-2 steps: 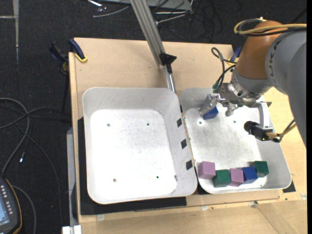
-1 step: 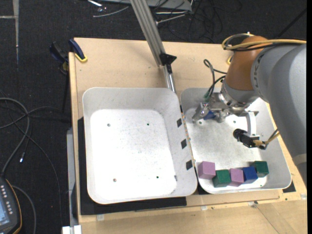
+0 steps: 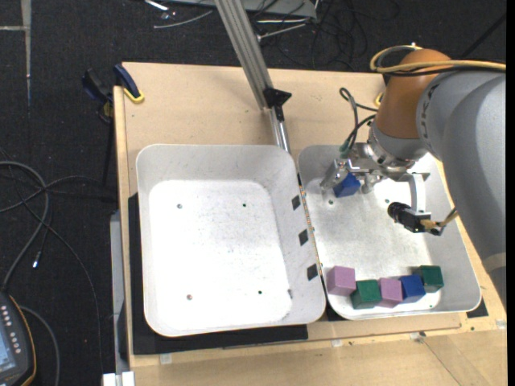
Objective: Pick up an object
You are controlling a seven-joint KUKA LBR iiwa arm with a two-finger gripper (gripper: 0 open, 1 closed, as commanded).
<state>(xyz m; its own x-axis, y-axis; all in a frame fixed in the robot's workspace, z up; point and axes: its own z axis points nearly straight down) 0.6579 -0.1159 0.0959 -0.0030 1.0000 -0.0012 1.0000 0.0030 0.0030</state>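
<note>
Since the jaws (image 3: 348,182) look clamped on a blue block (image 3: 348,186), the arm hangs over the right bin's (image 3: 378,240) far end.

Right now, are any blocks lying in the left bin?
No: all the blocks sit along the near edge of the right bin.

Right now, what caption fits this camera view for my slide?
Robot arm's gripper holds a blue block above the right bin; five blocks line its near edge.
</note>
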